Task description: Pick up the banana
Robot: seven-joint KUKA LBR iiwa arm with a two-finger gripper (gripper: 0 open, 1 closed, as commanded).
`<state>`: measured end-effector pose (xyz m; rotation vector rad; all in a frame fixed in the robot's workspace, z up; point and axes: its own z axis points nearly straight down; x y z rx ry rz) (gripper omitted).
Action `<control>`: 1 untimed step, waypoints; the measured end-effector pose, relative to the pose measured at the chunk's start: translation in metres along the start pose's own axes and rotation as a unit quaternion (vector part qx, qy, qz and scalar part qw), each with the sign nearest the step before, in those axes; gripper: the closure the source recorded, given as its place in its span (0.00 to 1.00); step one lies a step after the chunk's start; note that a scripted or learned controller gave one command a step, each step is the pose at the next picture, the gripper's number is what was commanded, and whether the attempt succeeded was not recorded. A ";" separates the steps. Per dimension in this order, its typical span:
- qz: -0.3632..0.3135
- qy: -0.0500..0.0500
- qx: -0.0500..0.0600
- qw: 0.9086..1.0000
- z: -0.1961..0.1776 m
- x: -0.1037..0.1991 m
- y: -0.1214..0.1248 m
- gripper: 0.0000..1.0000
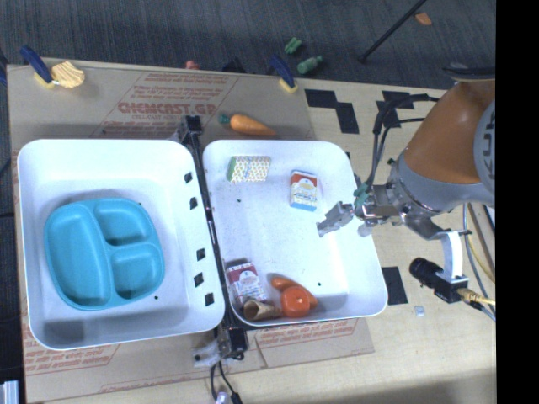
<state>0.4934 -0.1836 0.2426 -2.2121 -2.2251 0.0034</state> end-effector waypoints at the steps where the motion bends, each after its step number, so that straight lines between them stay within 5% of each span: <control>1: -0.079 0.000 0.001 0.997 0.079 0.069 -0.001 0.00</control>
